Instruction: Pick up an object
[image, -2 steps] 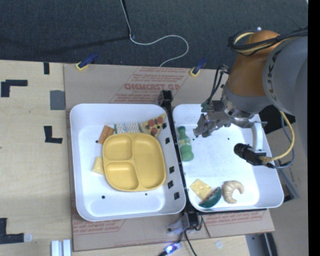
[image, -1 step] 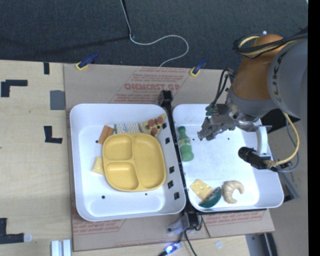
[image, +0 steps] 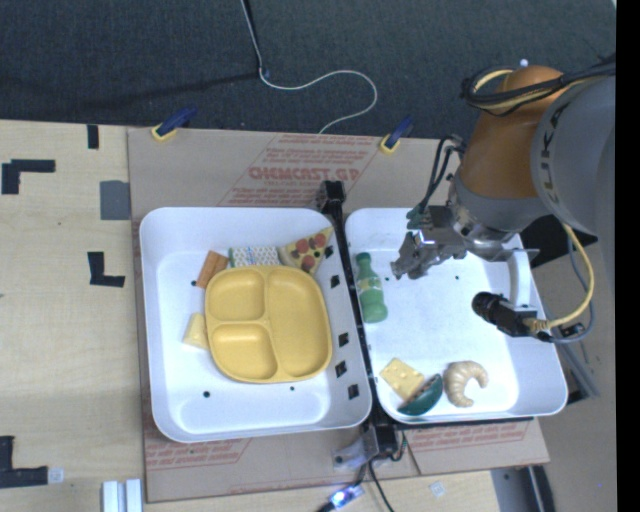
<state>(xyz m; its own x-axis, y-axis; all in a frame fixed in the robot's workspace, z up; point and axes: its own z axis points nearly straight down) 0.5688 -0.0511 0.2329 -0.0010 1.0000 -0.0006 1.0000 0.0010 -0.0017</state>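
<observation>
My gripper (image: 408, 262) hangs over the upper middle of the right bin (image: 500, 400), just right of a green bottle (image: 371, 290) that lies along the bin's left wall. Nothing shows between its fingers. At the bin's front lie a yellow cheese wedge (image: 402, 376), a dark green piece (image: 424, 396) and a tan croissant (image: 465, 381). In the left bin (image: 170, 300) sits a yellow divided plate (image: 268, 323), with a pizza slice (image: 308, 248), an orange piece (image: 211, 267) and a pale yellow piece (image: 194, 330) around it.
A black divider rail (image: 343, 300) runs between the two bins. The arm's grey and orange body (image: 520, 140) looms over the right bin's back right corner, with a black cable fitting (image: 500, 310) over its right side.
</observation>
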